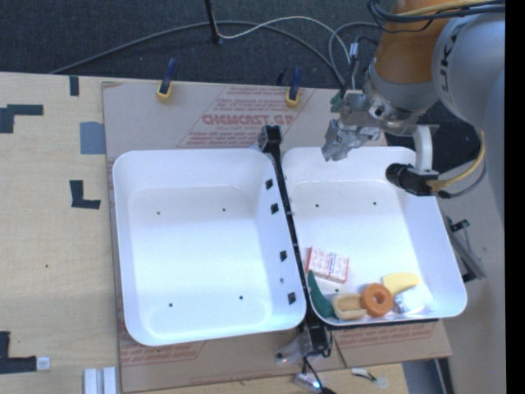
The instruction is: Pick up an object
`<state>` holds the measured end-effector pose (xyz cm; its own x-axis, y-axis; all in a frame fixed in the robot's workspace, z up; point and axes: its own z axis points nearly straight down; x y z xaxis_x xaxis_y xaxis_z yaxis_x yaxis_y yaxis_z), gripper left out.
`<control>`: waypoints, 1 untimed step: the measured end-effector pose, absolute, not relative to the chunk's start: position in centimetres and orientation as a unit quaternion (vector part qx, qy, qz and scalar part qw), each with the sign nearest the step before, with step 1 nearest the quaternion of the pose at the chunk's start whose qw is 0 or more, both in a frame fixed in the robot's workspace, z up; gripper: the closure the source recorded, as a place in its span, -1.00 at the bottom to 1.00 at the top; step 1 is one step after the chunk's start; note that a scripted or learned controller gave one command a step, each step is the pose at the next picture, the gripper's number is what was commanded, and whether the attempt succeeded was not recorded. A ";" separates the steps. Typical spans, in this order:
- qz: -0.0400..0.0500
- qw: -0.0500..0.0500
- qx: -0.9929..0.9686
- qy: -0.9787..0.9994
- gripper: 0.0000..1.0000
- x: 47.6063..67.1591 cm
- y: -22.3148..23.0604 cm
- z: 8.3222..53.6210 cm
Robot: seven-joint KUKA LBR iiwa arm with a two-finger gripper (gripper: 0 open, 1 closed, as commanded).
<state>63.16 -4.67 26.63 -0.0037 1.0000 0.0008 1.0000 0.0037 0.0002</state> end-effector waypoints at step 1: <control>0.000 0.001 -0.706 -0.709 1.00 62.0 0.3 24.8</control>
